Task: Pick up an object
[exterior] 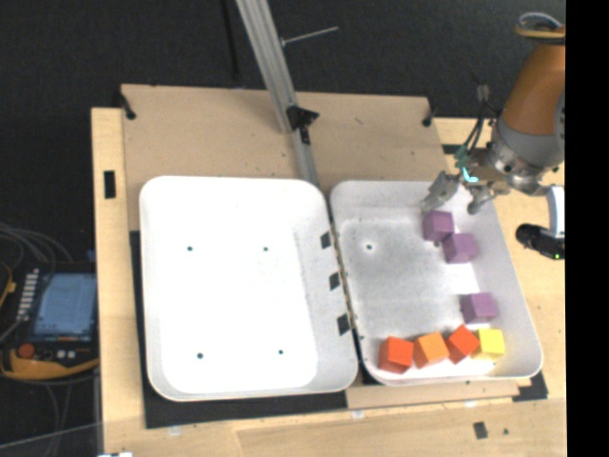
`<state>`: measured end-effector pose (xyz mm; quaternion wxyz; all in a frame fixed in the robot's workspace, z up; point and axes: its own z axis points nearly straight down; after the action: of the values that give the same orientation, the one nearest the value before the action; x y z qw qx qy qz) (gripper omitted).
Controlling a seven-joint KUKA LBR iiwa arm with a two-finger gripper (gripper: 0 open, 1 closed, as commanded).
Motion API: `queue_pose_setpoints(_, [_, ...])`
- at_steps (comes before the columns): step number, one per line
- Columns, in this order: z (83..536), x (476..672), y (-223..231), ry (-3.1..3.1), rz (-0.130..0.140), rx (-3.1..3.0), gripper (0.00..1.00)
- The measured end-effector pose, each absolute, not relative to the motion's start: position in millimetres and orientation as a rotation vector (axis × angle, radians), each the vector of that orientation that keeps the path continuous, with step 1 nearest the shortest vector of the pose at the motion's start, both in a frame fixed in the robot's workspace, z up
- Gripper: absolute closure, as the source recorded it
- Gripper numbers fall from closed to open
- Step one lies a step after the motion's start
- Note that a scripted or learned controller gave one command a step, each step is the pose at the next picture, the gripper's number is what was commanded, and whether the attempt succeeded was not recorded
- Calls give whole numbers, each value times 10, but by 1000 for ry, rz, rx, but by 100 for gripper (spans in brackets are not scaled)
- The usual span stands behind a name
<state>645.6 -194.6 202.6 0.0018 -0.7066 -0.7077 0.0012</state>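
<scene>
Hovering at the back of the right bin [495,374], the tool [459,194] has its fingers spread w/ nothing between them. Nearest purple cube [438,225] sits just below-left of it, basically under the tips, so prob a short drop.

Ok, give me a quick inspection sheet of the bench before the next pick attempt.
Surface: wooden bench bearing the left bin and the right bin side by side.
Job's things: in the right bin, three purple blocks; along its near wall, three orange blocks and a yellow block.
Clutter: nothing seen.
Grippers: gripper open above the right bin's far right corner, just over the purple blocks, holding nothing.
Cables: dark cables off the bench's left.
Surroundings: pendant with blue screen at left; metal rail slanting across the back.
</scene>
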Motion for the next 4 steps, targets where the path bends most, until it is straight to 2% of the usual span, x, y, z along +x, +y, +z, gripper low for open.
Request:
queue_pose_setpoints(1, [2057,6466,-1948,-2228,3,-2217,0])
queue_pose_setpoints(2, [1449,6424,-1933,-2222,5,-2219,0])
queue_pose_setpoints(3, [1276,6497,-1967,-2242,-17,-2238,0])
queue_pose_setpoints(4, [1383,6508,-1983,-2248,-19,-2241,100])
